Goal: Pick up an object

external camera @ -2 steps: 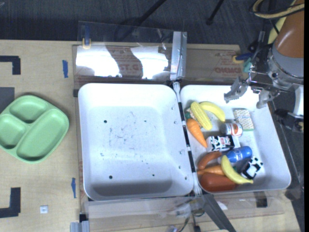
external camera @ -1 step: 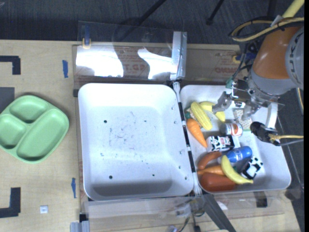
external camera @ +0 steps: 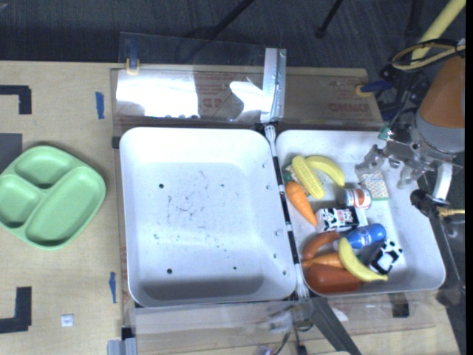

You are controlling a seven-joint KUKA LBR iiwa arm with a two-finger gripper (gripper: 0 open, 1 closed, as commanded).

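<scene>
Down front in your right bin [external camera: 432,272], toy food [external camera: 336,235] sits unpicked; your gripper [external camera: 392,170] hovers upper right, holding nothing I can see. Honestly can't tell its opening. Next: pick one, descend.

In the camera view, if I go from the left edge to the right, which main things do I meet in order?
Green divided plate → left white bin → orange carrot → small can with a red end → gripper → orange band of the arm.
</scene>
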